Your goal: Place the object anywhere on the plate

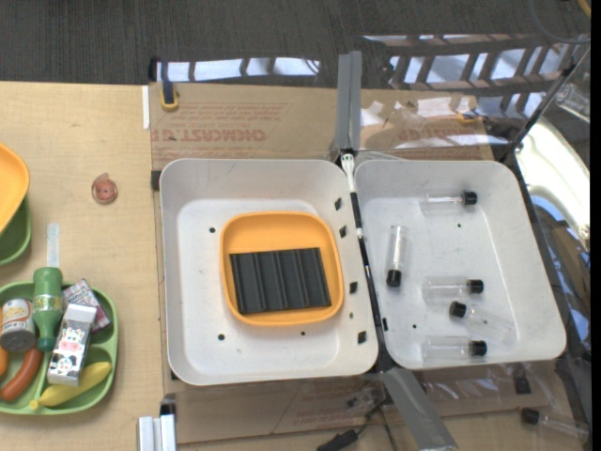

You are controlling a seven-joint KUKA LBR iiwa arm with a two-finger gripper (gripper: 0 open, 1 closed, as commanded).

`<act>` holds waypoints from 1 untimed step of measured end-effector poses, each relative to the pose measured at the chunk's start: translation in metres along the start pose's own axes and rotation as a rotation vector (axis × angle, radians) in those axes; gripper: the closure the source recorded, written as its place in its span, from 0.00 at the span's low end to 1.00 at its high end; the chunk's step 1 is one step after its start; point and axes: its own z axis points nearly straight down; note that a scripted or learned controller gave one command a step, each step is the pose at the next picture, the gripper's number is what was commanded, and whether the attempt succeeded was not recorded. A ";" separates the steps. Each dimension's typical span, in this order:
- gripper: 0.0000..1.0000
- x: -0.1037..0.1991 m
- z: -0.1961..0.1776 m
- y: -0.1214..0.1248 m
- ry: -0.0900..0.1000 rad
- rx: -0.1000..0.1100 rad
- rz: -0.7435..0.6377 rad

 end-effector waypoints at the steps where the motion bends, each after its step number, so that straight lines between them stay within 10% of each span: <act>1: 1.00 -0.007 0.078 -0.017 -0.002 0.000 -0.097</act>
